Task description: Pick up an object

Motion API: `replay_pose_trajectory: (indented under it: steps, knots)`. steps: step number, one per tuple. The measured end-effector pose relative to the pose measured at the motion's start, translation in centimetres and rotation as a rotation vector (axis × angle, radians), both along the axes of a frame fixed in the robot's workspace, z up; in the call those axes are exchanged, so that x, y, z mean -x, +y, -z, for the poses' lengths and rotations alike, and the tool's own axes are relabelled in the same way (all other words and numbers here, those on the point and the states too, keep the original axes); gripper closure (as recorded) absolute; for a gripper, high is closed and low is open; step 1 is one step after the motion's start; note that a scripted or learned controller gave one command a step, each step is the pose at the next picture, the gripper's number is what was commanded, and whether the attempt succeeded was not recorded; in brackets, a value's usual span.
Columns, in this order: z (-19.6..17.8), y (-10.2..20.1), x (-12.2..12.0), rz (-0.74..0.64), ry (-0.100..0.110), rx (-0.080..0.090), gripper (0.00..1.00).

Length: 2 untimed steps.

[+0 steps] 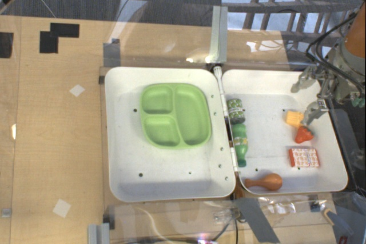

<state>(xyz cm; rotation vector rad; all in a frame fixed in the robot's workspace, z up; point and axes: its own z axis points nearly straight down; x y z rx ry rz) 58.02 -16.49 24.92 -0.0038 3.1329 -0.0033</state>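
Gripper (311,101) hangs low over the right bin's (260,123) far right side, fingers spread, apparently lined up above the yellow block (294,118) and red piece (303,135) for a grab.

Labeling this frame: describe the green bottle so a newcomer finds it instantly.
Start at the right bin. The green bottle lies lengthwise against its left wall, beside the divider. It is the only green item in that bin, long and thin with a patterned label at its far end.

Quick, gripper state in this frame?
Gripper: cannot be told; it hangs above the yellow block and red piece, right bin.
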Motion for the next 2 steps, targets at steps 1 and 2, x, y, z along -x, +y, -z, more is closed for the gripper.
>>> replay_pose_trajectory:
  steps: [1,2]
  knots:
    - [15.2,-3.9,-4.9,0.039,0.013,-0.005,0.00]
    - [16.0,-4.1,0.7,-0.180,-0.002,0.002,0.00]
